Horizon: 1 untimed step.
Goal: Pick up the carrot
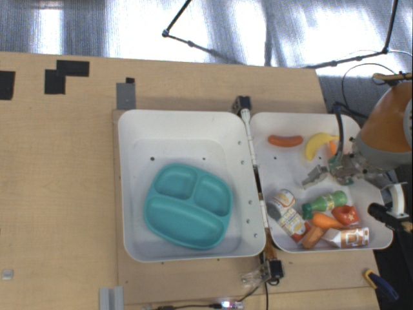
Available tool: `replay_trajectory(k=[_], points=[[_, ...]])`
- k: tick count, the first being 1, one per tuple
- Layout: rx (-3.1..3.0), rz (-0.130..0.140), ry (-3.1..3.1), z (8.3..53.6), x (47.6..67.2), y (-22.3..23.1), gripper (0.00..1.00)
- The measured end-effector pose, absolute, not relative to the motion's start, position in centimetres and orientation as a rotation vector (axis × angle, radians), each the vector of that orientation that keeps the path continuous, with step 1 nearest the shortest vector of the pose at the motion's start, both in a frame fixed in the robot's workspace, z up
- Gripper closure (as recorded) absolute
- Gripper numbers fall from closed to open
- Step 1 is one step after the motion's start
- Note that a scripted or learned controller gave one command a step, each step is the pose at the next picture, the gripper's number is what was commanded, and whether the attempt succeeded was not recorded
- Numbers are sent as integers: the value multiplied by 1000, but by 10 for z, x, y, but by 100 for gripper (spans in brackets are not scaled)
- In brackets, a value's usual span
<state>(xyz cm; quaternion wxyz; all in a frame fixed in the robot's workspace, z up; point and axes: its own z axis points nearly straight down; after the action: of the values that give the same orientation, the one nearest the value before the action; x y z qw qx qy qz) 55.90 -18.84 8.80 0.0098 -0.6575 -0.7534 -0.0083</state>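
Note:
The carrot (pixel 326 222) is a short orange taper lying in the right bin (pixel 387 241), near its front edge. It is wedged among other toys, just below a green bottle (pixel 326 203) and beside a red tomato-like piece (pixel 346 215). My gripper (pixel 315 175) hangs over the middle of the same bin, above and behind the carrot and a little to its left, apart from it. It is open, with its grey fingers pointing left and nothing between them.
A red sausage (pixel 285 141) and a yellow banana (pixel 318 144) lie at the bin's back. A small packet (pixel 288 214), a brownish stick (pixel 311 237) and a white bottle (pixel 349 237) crowd the carrot. The left bin (pixel 132 173) holds a teal divided plate (pixel 187 205).

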Motion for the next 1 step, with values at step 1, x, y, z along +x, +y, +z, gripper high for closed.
replay_trajectory(k=[1], points=[[-2264, -21, -2191, 87, 494, -176, 0]])
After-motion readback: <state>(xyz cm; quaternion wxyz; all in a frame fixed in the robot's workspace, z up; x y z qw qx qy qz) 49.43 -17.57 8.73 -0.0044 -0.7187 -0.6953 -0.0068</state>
